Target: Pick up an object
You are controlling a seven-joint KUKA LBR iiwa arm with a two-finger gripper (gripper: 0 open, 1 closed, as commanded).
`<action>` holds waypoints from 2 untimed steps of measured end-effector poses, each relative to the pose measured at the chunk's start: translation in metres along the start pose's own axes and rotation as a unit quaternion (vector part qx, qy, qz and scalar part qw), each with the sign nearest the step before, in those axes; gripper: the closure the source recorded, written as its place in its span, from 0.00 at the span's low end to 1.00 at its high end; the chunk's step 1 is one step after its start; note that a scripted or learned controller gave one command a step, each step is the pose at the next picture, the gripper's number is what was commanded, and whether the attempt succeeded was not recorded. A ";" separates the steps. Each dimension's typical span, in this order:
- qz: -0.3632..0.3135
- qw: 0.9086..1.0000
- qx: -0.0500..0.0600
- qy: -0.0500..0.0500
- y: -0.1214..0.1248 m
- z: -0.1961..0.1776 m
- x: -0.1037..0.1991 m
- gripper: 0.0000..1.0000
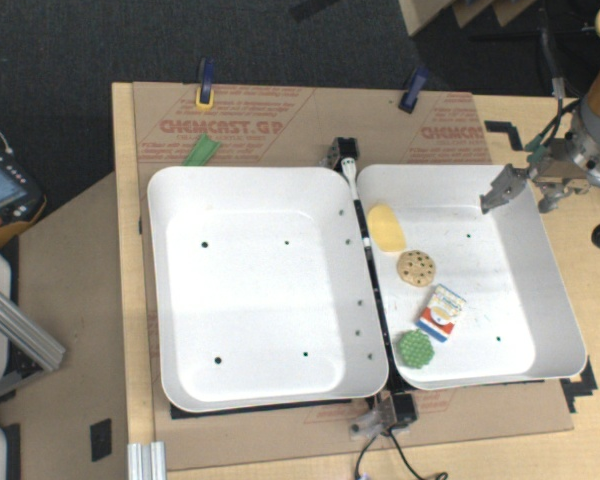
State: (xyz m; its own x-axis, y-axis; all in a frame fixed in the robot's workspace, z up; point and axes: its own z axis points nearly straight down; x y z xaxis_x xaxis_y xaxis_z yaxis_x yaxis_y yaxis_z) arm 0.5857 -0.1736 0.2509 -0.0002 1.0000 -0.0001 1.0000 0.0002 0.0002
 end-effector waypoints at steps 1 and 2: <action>0.000 1.000 -0.002 -0.001 0.001 -0.011 0.000 1.00; 0.002 1.000 0.000 0.000 -0.082 -0.047 -0.008 1.00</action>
State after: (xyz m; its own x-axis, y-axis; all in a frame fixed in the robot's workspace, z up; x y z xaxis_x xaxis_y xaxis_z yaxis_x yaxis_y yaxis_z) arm 0.5036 -0.1819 0.2982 0.0040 1.0000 -0.0001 1.0000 -0.0040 -0.0004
